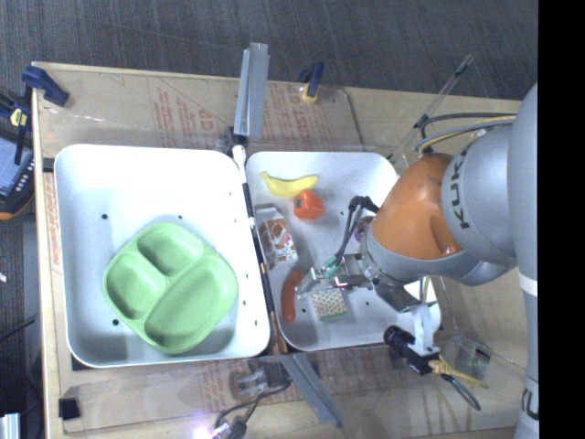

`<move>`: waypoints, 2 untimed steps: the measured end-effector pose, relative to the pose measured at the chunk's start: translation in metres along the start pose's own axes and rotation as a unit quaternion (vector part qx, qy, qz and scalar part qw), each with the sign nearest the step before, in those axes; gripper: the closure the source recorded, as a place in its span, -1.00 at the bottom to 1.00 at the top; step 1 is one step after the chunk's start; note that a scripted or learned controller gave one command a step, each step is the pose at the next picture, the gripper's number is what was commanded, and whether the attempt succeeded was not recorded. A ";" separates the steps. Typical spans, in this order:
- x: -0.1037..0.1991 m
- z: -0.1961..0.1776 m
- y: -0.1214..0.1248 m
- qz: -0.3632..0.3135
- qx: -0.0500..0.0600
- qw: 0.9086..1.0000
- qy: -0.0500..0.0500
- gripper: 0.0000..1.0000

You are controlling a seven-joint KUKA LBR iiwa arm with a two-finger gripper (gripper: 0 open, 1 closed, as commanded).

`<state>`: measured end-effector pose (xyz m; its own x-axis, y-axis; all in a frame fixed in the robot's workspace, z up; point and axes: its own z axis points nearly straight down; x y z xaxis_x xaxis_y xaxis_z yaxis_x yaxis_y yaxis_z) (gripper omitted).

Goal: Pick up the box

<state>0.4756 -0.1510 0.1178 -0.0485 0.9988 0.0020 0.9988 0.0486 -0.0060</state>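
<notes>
Nearest the camera, the grey arm (484,199) hangs over the right bin (384,167), its claw (331,277) low beside a patterned packet (329,305); whether the claw is apart or together cannot be told. The box (276,240) lies flat by the bin's left wall, near a tomato (309,206) and banana (289,185). It is judged light, stiff cardboard, best pinched across its narrow sides.

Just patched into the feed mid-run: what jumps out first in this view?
The grey arm with its orange band fills the right, its gripper low over the right bin by a small box. The green divided plate sits in the left bin. A banana and carton lie nearby.
</notes>
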 end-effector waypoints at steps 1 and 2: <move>-0.001 -0.010 0.001 -0.003 0.000 1.000 -0.001 1.00; 0.079 -0.166 0.014 -0.134 -0.004 0.991 -0.002 1.00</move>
<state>0.4870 -0.0721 0.2837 -0.3127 0.9498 -0.0008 0.9498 0.3127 0.0013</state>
